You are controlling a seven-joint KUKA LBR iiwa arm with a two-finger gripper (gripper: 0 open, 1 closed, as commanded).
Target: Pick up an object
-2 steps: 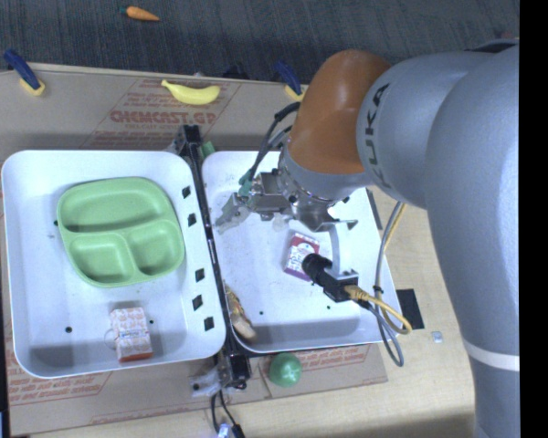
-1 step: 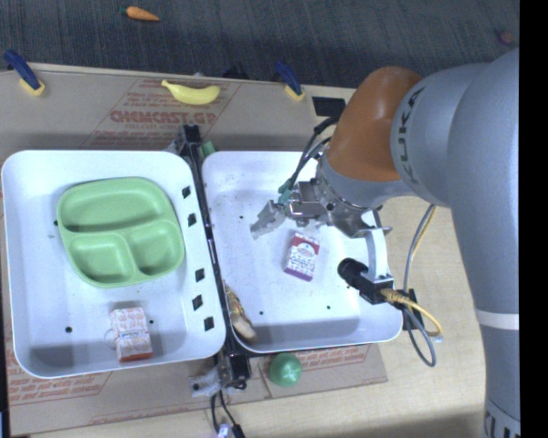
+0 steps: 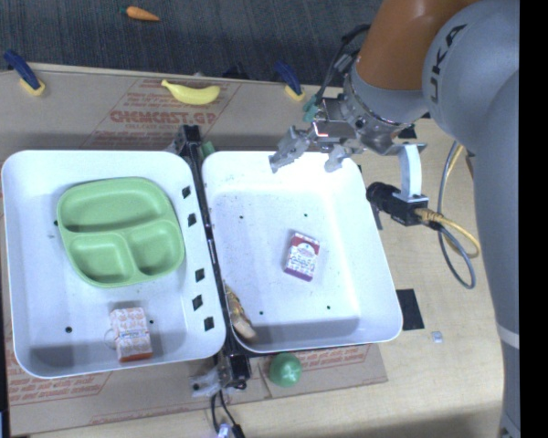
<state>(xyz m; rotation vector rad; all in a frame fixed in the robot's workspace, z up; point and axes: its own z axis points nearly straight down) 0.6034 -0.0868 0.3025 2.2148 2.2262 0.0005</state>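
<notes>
The tool (image 3: 309, 152) hangs spread and empty over the right bin's (image 3: 374, 254) far rim; the red carton (image 3: 301, 255) lies well below it.

both white bins (image 3: 370, 272) are seen as smooth, slightly glossy plastic, the green tray (image 3: 119, 229) as matt plastic, the small box (image 3: 301, 255) as printed card, the bench sheet (image 3: 155, 108) as matt cardboard.
</notes>
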